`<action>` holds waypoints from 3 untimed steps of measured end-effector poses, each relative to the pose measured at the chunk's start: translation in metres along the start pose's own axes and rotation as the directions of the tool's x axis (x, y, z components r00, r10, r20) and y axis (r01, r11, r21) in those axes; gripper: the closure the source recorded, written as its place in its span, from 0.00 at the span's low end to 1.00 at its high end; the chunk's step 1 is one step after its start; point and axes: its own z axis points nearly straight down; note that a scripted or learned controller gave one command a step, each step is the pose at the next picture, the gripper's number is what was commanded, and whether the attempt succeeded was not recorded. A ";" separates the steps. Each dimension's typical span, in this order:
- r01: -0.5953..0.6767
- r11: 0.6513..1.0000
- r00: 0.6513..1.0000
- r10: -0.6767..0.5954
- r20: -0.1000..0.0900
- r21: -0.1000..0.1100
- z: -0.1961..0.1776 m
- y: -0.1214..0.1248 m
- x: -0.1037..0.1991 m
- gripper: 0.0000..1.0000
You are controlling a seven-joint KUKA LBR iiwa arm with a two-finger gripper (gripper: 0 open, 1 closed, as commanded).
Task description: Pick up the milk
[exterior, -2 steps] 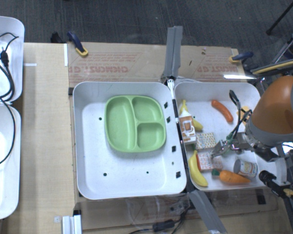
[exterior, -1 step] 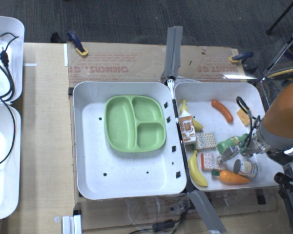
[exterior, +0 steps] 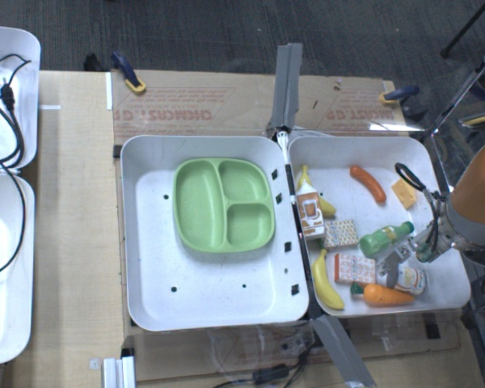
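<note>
Milk is what I am after, and I take it to be the small carton (exterior: 309, 209) standing against the left wall of the right bin (exterior: 444, 293), white with a brown panel on its face. Its top leans toward the divider, a banana (exterior: 317, 199) lies behind and beside it, and a speckled block (exterior: 340, 234) sits just below it.

By my reckoning the carton is light, probably a toy or a small drink box, with flat card sides that give a little if squeezed hard. Those flat faces should grip well enough, though a glossy print could let it slip. I would take it across the two broad faces, near the middle of its height, and close gently so it does not buckle or pop out.

The wall is the awkward part: one side has almost no room, so I judge the approach must come from above, along the length of the bin.

My pincer (exterior: 404, 257) is low in the right bin, well apart from the carton, among a green bottle (exterior: 385, 238), a small jar (exterior: 410, 280) and a carrot (exterior: 385, 296). Whether it is open or closed I cannot tell; the clutter hides it.
</note>
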 end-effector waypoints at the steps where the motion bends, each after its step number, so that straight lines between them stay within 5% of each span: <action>1: -0.003 1.000 1.000 0.003 0.001 -0.001 -0.009 0.000 -0.001 1.00; 2: 0.133 0.991 0.991 -0.133 0.000 0.000 -0.083 0.032 0.061 1.00; 3: 0.585 0.811 0.811 -0.585 0.000 -0.001 -0.081 0.047 0.091 1.00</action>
